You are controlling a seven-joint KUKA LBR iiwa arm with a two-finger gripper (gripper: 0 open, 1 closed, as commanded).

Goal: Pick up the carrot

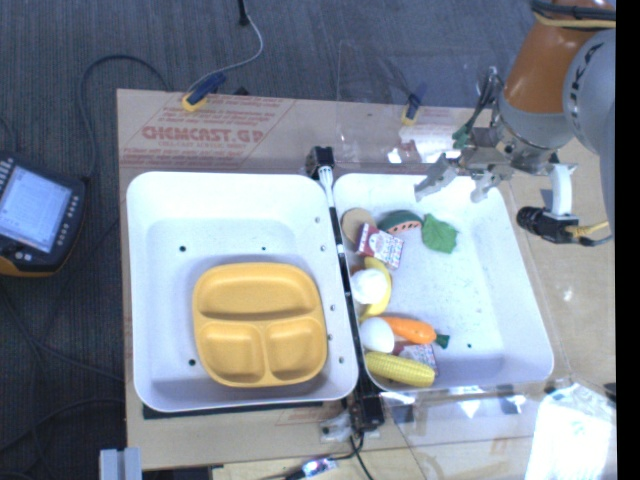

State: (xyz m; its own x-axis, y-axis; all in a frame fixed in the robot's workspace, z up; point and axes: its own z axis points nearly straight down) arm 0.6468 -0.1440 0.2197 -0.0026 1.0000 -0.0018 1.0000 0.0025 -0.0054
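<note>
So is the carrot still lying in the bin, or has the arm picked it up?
Still in the bin. The carrot lies flat in the right bin among other toy food, while the gripper hovers open near the bin's far edge, holding nothing.

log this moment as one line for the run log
task: pick up carrot | end effector: open, above right bin's far edge, holding nothing | carrot: in right bin, untouched | status: not grasped
</note>
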